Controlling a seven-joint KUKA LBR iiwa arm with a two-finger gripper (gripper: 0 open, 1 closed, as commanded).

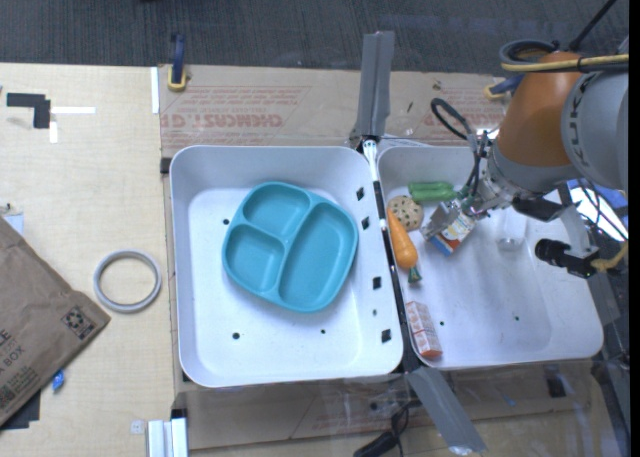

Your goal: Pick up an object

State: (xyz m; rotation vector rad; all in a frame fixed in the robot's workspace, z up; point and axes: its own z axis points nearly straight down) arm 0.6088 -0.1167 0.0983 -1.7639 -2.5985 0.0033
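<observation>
Overhead slanted view of a tan table [90,195] w/ two shallow white bins side by side; left bin [200,345] holds a teal divided plate [290,245], three compartments, lying flat near the bin's centre; right bin [520,335] holds the small items, all in its left half; at approx 10 o'clock in that bin a green block [430,190] lies near the back wall; just beside it toward 8 o'clock sits a round tan perforated ball [404,210]; an orange carrot-shaped item [403,242] lies lengthwise below the ball, touching or nearly touching it; at 7 o'clock, against the bin's front-left corner, a small red-and-white packet [423,330]; grey arm w/ orange band [540,120] comes in from 3 o'clock, wrist angled down toward the bin's upper left; the jaws [462,207] are down at a small silver, red and blue packet [448,228], which sits between green block and carrot item; can't tell whether jaws are open, closed or actually gripping it, too small and cluttered; outside the bins, at 9 o'clock on the table, a tape roll [127,279] and part of a brown cardboard box [35,325].
</observation>
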